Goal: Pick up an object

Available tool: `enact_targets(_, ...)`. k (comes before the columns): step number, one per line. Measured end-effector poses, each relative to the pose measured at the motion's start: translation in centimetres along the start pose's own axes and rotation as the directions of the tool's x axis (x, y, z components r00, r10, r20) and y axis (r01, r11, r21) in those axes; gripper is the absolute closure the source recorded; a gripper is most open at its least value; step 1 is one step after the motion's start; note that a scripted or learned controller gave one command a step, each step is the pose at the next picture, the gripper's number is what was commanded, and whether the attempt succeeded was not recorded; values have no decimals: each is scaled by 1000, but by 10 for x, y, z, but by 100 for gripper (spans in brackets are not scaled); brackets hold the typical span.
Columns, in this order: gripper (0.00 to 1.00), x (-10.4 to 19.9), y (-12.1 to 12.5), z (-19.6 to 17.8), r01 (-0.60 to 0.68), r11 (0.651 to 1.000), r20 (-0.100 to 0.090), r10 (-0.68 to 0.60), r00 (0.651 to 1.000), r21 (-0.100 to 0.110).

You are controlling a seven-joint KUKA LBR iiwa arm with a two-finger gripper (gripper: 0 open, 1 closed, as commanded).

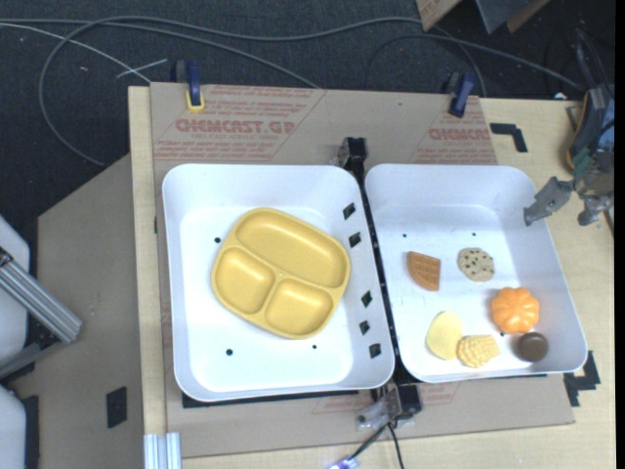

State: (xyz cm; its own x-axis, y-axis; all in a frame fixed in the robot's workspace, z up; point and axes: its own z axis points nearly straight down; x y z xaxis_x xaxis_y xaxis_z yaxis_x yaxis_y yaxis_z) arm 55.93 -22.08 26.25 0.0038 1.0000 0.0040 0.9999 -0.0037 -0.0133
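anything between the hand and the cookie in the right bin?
Nothing visible. The hand sits at the right bin's upper right rim; bare white floor lies between it and the cookie. The orange pumpkin is nearer the camera, off that line.

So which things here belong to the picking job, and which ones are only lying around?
For the job: gripper, cookie, orange pumpkin, corn cob, brown wedge, pale yellow piece, dark ball.

Lying about: yellow divided plate, blue clamps, cables.
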Motion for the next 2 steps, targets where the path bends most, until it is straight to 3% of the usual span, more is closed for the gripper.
enact_targets(1, 0, 1, 2, -7, 4, 1000, 4, -4, 1000, -13)
enact_targets(2, 0, -2, 9, 53, 4, 1000, 1, -4, 1000, -7)
